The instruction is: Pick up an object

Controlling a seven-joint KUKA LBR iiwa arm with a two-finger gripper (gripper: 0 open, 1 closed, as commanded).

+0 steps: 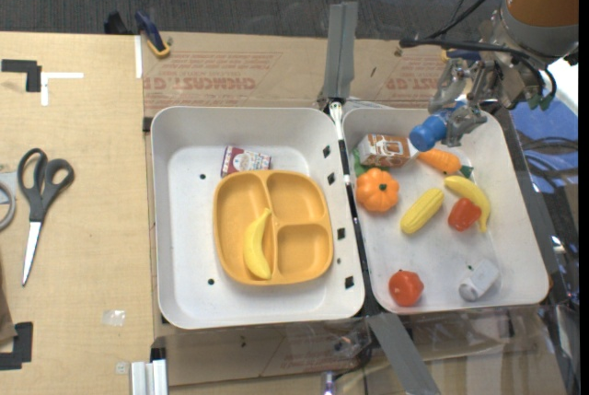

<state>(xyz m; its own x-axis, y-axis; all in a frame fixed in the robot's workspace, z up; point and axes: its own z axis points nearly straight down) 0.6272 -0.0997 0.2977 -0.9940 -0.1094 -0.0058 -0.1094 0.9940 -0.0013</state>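
Over the far corner of the right bin (515,227), the tool (460,112) hangs with its fingers apart around nothing. A blue object (427,133) lies just left and near of it, touching or almost touching; an orange carrot (439,160) sits nearer, long axis running left-right.

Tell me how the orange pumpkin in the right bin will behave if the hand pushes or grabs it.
The pumpkin looks round and squat, so it would probably slide or rock rather than roll far. Its ribbed, glossy skin suggests hard toy plastic: likely light and somewhat slippery. The carton sits close behind it and the corn cob beside it, so a push may shove them.
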